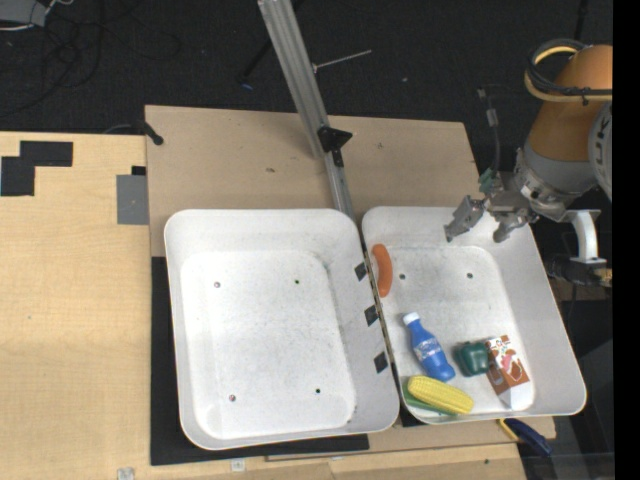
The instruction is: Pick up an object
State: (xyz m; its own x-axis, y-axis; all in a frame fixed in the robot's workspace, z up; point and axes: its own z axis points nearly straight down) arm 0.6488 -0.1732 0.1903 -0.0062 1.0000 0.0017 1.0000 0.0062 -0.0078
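Two shallow white bins side by side on the bench: left bin [262, 328] well off to the pincer's left, right bin [520, 298] directly below and around it. Grey arm [568, 138] with orange band reaching in from the right. Slanted metal rail [300, 83] up and to the left of the pincer. Pincer [486, 225] hovering over the far end of the right bin, fingers spread apart, nothing between them. Yellow corn cob [440, 395] far below it at the near rim. Brown carton [507, 365] down and slightly right. Blue bottle [428, 348] down and left, white cap toward the pincer. Orange sausage [382, 268] leftward, against the bin's left wall. Dark green block [473, 357] between bottle and carton, touching the carton.
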